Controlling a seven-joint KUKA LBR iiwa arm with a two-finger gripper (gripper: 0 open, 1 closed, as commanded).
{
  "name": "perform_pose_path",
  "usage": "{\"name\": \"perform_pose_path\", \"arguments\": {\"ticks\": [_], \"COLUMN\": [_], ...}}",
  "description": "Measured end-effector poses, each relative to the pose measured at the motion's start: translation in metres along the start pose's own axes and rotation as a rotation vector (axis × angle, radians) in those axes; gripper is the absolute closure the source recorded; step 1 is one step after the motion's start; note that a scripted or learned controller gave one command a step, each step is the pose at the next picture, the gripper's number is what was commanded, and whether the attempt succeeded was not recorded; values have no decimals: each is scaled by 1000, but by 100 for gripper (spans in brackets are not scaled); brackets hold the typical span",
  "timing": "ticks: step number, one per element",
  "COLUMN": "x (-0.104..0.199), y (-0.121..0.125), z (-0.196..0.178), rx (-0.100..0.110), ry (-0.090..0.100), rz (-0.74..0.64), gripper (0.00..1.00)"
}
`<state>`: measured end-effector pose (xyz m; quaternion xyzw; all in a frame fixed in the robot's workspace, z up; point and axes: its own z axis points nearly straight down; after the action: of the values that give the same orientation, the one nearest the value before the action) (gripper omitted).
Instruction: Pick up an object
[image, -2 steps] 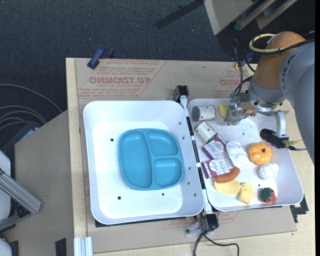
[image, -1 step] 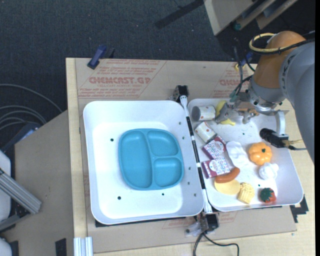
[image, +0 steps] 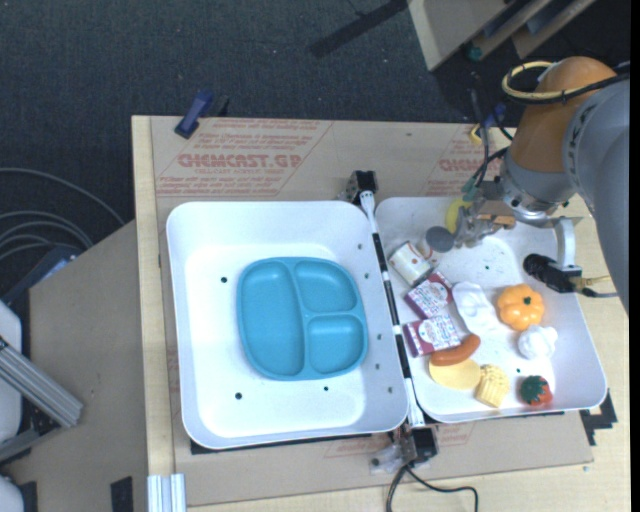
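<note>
Camera view takes in both bins from above, and the arm's grey body is cut off at the right edge. Taking the blue three-compartment plastic plate (image: 300, 317) as landmark: it lies in the middle of the left white bin (image: 200, 400). Right of the plate, across the divider, the right white bin (image: 590, 370) holds a small white can lying on its side (image: 408, 262), two maroon-and-white snack packets (image: 433, 318), a red toy sausage (image: 457, 350), a pale yellow wedge (image: 455, 375), a yellow toy corn piece (image: 491, 385), a round orange toy pumpkin (image: 521, 306), a white crumpled piece (image: 537, 343) and a red-and-green toy strawberry (image: 535, 391). Far right and above the plate, the two-finger gripper (image: 470, 222) hangs low over that bin's upper part, just beside a small grey round piece (image: 438, 239). Whether its fingers are spread or pressed together is too small and shadowed to tell.
</note>
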<state>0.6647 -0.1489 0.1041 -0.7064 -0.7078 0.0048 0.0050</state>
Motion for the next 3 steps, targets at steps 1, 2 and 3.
{"name": "perform_pose_path", "arguments": {"ticks": [1, 2, 3], "x": [0, 19, 19], "y": [0, 2, 3], "z": [0, 20, 8], "rx": [-2, -11, -14], "ry": [0, 1, -1], "rz": [0, 1, 0], "gripper": [0, 0, 100]}}
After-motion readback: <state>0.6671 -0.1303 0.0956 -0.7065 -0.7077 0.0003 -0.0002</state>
